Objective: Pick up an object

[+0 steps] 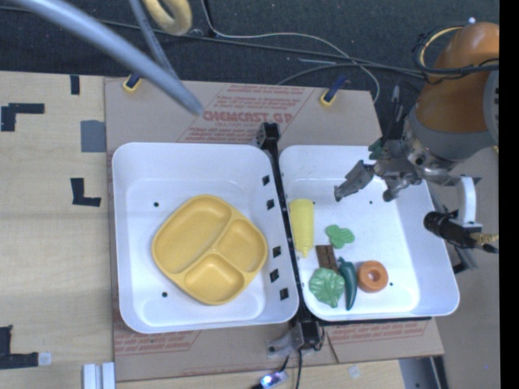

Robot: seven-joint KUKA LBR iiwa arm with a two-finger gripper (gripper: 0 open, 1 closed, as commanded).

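- Leafy green toy vegetable (326, 287): lies at the near edge of the right bin (422, 302), closest to the viewer, by the divider between the bins.
- Dark green pepper (348, 282): just beside the leafy piece on its right, lying lengthwise, its tip toward the near wall.
- Orange ring-shaped piece (373, 276): flat on the bin floor, just right of the pepper.
- Small brown block (326, 256): behind the leafy piece, touching or nearly touching the pepper's top end.
- Small green broccoli-like piece (340, 236): just behind the brown block, mid-bin.
- Yellow corn cob (302, 224): lies along the left wall of the right bin, long axis running front to back.
- Yellow divided plate (210, 249): three compartments, rests tilted in plan on the floor of the left bin (130, 217).
- Pincer (375, 186): over the far part of the right bin, well apart from the toys; fingers spread, one pointing left and one right, with nothing between them.
- Arm (454, 96): grey with orange band, enters from the right.
- Tabletop (40, 217): pale wood with black marks, cardboard sheet under both bins.
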